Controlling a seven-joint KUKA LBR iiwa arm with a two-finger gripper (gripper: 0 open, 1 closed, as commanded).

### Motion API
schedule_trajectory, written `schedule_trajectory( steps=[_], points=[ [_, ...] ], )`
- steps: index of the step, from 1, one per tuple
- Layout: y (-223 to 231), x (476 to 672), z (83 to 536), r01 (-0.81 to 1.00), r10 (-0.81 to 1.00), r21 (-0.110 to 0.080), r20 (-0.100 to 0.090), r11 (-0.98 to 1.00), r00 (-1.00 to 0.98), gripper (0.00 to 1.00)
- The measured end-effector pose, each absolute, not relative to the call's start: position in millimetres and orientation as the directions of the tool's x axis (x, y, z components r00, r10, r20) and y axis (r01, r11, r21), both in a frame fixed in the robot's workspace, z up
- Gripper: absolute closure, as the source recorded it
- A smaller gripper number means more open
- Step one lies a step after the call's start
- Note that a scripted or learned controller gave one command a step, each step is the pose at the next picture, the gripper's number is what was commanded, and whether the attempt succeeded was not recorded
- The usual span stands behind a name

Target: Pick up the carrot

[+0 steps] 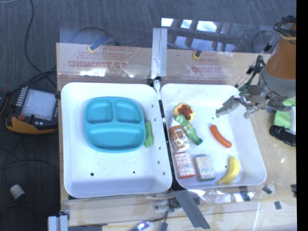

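Orange and slightly curved, the carrot (221,135) lies on the floor of the right bin (250,143), towards its right half, tilted so that its upper end points up-left. It touches nothing: the banana (231,170) sits below it near the bin's lower right corner, and the green bottle (190,133) lies to its left, well apart.

Grey above, with an orange band at the wrist, the arm (281,66) comes in from the right edge. Its jaws (236,106) hang over the upper right part of the right bin, above and a little to the right of the carrot, and apart from it. One grey finger (225,109) reaches out to the left and a second points downwards near the bin's right wall, so they look spread, with nothing between them.

Along the right bin's left side lie a small round yellow and red item (184,111), a red and white carton (179,138), a second packet (185,166) below it, and a patterned box (205,167) beside that.

In the left bin (79,167) rests a blue divided plate (115,123), with a green vegetable (148,134) lying just beside its right edge, close to the wall between the bins.

Both bins stand on the table (110,64). On the carpet to the left is a handheld controller (31,109) with a screen.
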State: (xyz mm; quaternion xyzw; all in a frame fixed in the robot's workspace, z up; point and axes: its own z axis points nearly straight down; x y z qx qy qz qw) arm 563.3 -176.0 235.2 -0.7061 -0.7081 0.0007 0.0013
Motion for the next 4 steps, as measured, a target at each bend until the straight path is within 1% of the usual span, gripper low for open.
schedule_trajectory(
  steps=[1,2,3,4],
  points=[
    [-181,574.7,163,1.000,1.000,-0.004,-0.002,0.021,-0.021,0.00],
    [-154,589.1,155,0.998,0.998,-0.003,0.001,-0.055,0.055,0.00],
    [-168,617.8,90,0.976,0.976,0.004,0.000,-0.218,0.218,0.00],
    [-186,591.2,167,0.990,0.990,-0.001,-0.001,-0.140,0.140,0.00]
  ],
)
